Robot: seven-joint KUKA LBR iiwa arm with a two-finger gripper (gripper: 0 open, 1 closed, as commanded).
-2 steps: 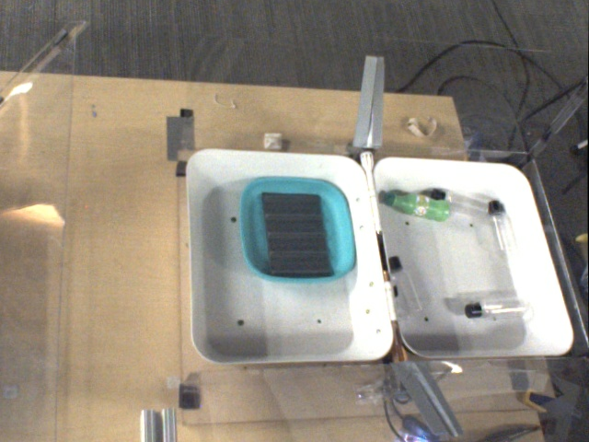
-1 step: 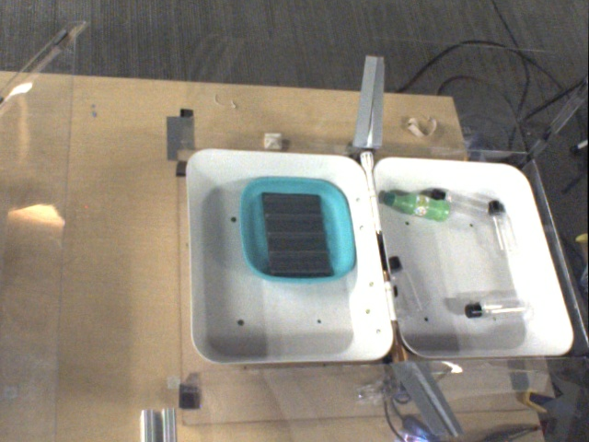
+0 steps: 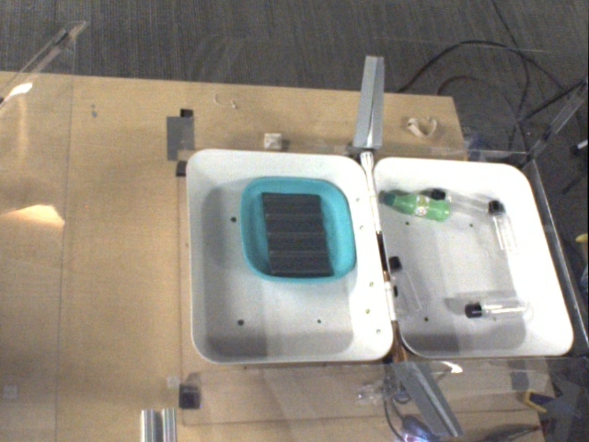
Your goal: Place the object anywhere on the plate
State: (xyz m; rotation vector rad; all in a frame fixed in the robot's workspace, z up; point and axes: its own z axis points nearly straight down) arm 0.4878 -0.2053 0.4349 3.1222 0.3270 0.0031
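Candidate object: green-and-clear bottle (image 3: 419, 204) lying on its side in the right bin (image 3: 543, 247), near the bin's far-left corner, close to the wall it shares with the other bin. Looks like thin plastic, so I'd judge it light, a bit squashy, slick and prone to roll. Best hold is probably across the green body mid-length, fingers square to its long axis; the cap end looks too narrow

Two more clear tubes with dark caps in the same bin: one (image 3: 500, 225) upright-ish in frame toward the far-right corner, one (image 3: 492, 309) lying along the near edge. Both nearly transparent against the white floor, so edges are hard to read. All three well apart from each other, so there's room to come down on any of them

Plate (image 3: 342, 219): teal, rounded-square, in the left bin (image 3: 207, 265), toward its far-right side. A dark ribbed insert (image 3: 294, 235) fills its middle; that ribbing should stop a round thing rolling

My gripper: can't tell its state from here

Bins sit on a tan wooden bench (image 3: 92, 247), grey carpet beyond, cables (image 3: 497, 58) at the far right
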